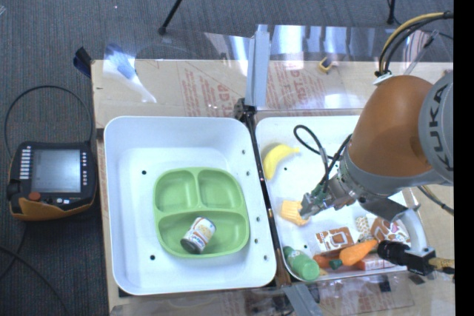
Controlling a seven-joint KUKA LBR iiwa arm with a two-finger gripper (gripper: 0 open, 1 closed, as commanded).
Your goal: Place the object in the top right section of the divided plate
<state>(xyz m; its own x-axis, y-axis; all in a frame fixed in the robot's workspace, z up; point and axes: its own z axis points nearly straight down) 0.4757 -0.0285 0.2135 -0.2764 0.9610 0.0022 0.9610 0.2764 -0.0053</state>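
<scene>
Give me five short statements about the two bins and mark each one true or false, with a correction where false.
1. The green divided plate sits in the left bin. True.
2. The can lies in the plate's top right section. False: it lies in the large bottom section.
3. The banana is in the right bin. True.
4. The gripper hovers over the plate. False: it is over the right bin, by a yellow block.
5. The green bottle stands on the plate. False: it lies in the right bin.

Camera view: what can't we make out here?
- Gripper: finger state unreadable, too small and cluttered above the yellow block.
- Right bin: its right part is hidden by the arm.
- Items at the bin's lower right: overlapping, partly covered; identities unclear.
- Can label: too small.
</scene>
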